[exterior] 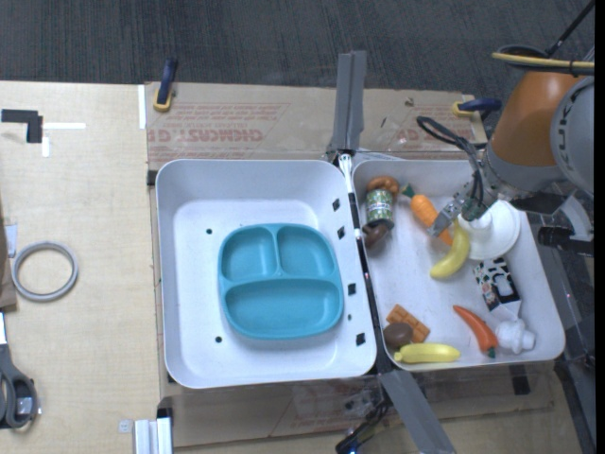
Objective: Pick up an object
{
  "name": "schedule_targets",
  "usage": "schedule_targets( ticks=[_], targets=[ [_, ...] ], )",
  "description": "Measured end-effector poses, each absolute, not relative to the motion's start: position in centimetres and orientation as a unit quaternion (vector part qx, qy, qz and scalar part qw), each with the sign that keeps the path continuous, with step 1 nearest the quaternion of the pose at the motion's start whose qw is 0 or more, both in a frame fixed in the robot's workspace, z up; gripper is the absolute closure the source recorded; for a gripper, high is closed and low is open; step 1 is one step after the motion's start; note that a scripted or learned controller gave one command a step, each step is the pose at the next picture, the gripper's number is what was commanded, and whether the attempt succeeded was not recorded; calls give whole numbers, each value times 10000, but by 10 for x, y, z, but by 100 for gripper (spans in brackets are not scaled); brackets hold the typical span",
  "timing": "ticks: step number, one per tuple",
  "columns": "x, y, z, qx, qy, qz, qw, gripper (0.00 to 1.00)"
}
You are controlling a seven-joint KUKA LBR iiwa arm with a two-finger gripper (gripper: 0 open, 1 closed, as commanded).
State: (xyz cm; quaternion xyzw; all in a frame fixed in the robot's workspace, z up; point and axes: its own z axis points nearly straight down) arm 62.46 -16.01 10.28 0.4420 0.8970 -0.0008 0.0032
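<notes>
Gripper [452, 218] hangs low at the right bin's [548, 282] one o'clock, its opening impossible to judge from above. It sits directly over the upper banana [452, 256], just beside the small carrot [423, 210], probably lined up to take whichever fruit lies closest.

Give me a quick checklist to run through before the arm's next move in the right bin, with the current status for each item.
1. Gripper is over the right bin: ok, low at the upper end of the banana.
2. Something is held between its fingers: cannot tell.
3. Target stands clear of neighbours: not ok, a carrot lies right beside the gripper.
4. Other pickable items lie in the open: ok, a second banana and a second carrot near the front wall.
5. Blue tray in the left bin is out of the way: ok.
</notes>
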Motion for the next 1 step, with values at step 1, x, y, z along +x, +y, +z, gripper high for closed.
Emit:
schedule_targets(
  ticks=[1],
  targets=[
    [634,-85,207,4652,8852,0,14,100]
  ],
)
